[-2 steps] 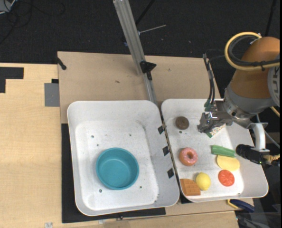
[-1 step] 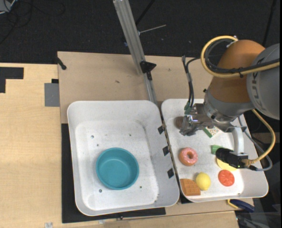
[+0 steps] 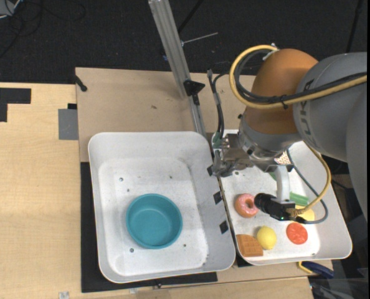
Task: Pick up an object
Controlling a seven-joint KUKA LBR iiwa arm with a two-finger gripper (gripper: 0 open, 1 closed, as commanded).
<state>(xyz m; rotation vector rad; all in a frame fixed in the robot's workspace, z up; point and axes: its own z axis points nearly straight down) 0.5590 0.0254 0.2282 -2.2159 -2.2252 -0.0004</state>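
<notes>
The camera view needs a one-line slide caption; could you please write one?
Arm over the right bin, where a pink doughnut, lemon and tomato lie; teal bowl in the left bin.

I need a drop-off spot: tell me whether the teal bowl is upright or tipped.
Upright: the teal bowl sits rim up in the left bin, its inside showing.

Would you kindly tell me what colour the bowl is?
The bowl is teal blue, clearest in the camera view.
</notes>
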